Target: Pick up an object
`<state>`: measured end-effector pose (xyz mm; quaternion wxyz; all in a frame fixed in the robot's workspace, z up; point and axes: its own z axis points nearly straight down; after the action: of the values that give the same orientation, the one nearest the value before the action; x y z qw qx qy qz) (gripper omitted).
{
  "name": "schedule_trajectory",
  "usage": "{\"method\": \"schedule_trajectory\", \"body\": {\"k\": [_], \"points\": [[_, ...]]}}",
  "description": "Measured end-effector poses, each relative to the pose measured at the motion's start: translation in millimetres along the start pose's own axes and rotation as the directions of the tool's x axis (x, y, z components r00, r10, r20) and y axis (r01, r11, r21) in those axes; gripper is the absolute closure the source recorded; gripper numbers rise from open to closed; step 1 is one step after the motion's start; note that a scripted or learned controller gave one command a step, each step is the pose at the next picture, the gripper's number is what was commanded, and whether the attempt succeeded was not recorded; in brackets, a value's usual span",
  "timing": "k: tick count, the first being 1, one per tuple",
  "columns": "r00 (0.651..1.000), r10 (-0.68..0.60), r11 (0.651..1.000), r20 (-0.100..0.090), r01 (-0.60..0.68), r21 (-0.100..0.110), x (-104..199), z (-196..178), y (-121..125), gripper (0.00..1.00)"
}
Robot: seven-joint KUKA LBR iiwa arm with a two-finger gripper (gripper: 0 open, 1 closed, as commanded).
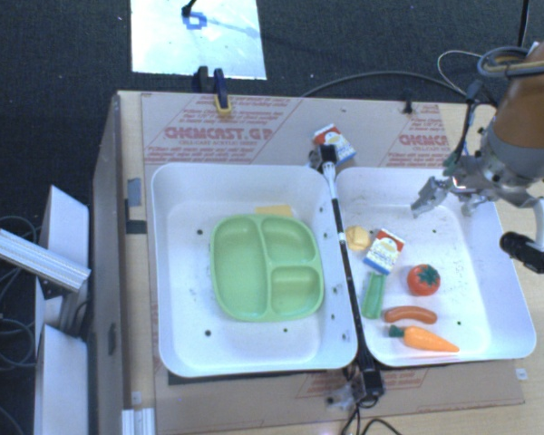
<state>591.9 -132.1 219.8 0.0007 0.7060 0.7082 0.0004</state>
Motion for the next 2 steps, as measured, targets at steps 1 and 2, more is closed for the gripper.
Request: {"method": "schedule_trajectory", "body": {"k": [1, 2], "points": [[1.000, -0.001, 1.000, 0.000, 0.001, 0.000, -17, 136, 51, 0.00], [1.000, -0.002, 1.000, -0.001, 0.002, -0.002, 29, 135, 78, 0.00]]}}
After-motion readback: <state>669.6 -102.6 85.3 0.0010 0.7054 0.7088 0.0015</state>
